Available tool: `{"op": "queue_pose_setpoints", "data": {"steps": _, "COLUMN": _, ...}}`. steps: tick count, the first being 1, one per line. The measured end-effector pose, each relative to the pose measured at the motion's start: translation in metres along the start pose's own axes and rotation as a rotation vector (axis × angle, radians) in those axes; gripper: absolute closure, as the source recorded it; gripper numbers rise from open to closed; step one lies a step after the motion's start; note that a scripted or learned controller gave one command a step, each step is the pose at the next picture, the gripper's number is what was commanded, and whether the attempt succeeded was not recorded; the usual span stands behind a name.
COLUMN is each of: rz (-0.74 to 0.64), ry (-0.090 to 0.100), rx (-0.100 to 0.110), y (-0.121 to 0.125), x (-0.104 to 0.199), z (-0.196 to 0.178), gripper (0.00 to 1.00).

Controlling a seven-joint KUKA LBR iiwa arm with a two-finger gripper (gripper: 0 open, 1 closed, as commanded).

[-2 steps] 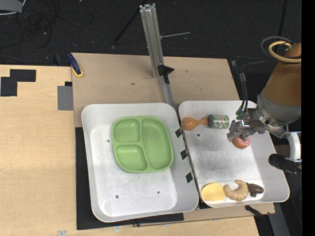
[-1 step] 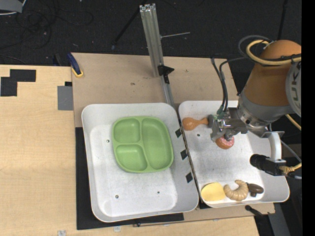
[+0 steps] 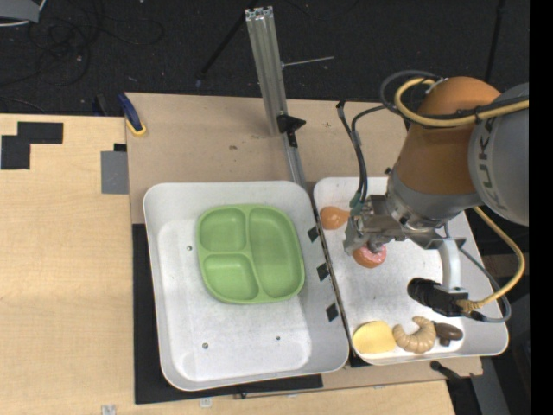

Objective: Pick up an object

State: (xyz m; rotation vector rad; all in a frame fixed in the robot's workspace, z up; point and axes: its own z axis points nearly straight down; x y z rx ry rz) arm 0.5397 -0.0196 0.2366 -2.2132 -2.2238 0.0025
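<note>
Bench carrying two white bins: left bin (image 3: 173, 335) holding green divided plate (image 3: 251, 253). Right bin (image 3: 484, 340): yellow piece (image 3: 373, 338) and tan croissant-like toy (image 3: 418, 335) sitting at 6 o'clock. Gripper (image 3: 367, 240) hovering mid-bin over pink round item (image 3: 371, 257); clamp state unreadable. Orange ball (image 3: 333, 218) lying at 10 o'clock. Pink item looking light, smooth, likely slippery; pinch across widest part.
</note>
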Motion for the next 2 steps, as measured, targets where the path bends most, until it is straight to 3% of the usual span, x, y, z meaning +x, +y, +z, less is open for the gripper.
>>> {"op": "queue_pose_setpoints", "data": {"steps": 2, "rz": -0.002, "ry": 0.000, "rx": 0.000, "y": -0.010, "x": 0.113, "z": 0.009, "gripper": 1.00}}
